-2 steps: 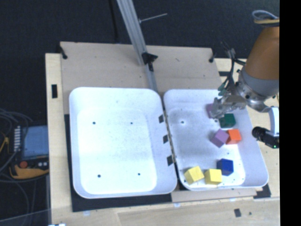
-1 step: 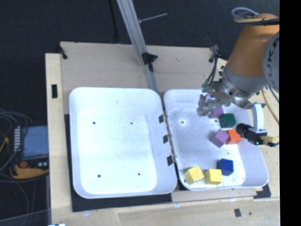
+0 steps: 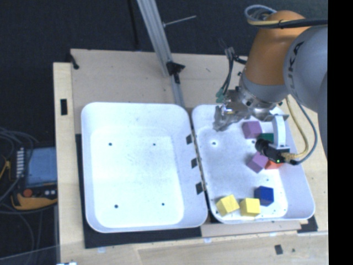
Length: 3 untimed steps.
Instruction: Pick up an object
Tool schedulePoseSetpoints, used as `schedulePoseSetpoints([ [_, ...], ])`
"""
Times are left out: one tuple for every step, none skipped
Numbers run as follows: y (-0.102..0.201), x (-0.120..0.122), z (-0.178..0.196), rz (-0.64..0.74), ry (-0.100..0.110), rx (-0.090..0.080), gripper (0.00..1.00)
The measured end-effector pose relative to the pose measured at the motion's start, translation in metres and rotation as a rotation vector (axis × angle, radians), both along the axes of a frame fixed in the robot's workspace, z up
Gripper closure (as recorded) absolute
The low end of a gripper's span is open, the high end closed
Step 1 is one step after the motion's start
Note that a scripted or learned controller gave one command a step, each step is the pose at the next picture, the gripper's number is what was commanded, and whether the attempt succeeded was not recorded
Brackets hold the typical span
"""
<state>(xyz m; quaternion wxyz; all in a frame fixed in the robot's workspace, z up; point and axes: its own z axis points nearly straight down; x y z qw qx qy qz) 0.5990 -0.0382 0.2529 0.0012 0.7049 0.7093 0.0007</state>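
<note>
My gripper (image 3: 221, 120) hangs over the far left corner of the right bin (image 3: 231, 173), with nothing seen between its fingers. Blocks lie in that bin: a purple one (image 3: 251, 129) just right of the gripper, another purple one (image 3: 257, 162) further toward the front, a red one (image 3: 272, 164) and a green one (image 3: 267, 137) partly hidden by the wrist hardware. Along the front wall sit two yellow blocks (image 3: 227, 205) (image 3: 250, 206) and a blue block (image 3: 265, 195).
The left bin (image 3: 135, 164) lies beside the right one, joined by small clips along the shared edge. A slanted metal rod (image 3: 157, 40) rises behind the bins. Cables and a box (image 3: 38, 167) sit off the bench at left.
</note>
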Motion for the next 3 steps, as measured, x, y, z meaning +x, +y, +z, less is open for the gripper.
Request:
schedulePoseSetpoints([
  [0.051, 0.014, -0.015, 0.001, -0.001, 0.001, 1.00],
  [0.100, 0.028, -0.005, 0.001, 0.000, 0.002, 1.00],
  [0.096, 0.028, -0.005, -0.002, 0.003, -0.001, 0.00],
])
